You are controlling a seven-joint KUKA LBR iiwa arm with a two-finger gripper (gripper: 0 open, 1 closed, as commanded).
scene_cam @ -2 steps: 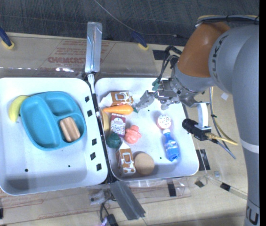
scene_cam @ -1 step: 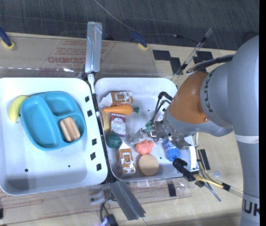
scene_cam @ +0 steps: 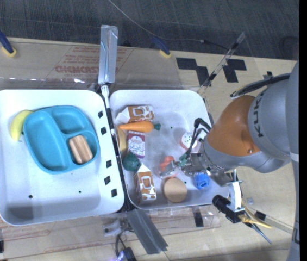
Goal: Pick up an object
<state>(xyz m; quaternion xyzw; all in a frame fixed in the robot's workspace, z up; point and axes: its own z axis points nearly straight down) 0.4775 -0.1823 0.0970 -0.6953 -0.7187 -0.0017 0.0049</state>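
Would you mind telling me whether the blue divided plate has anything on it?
Yes: a tan bread roll lies in one compartment of the blue plate.

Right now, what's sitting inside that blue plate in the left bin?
A brown bread roll lies in a smaller compartment of the blue plate. A banana pokes out behind the plate's edge; part of it is covered.

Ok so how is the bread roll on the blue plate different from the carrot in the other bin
The bread roll is tan and stubby with rounded ends; the carrot is orange, slimmer and tapers, with a green end. The bread roll sits in a compartment of the blue plate in the left bin; the carrot lies across other items in the right bin. The roll points roughly up-down in view, the carrot left-right. Both look like toy food.
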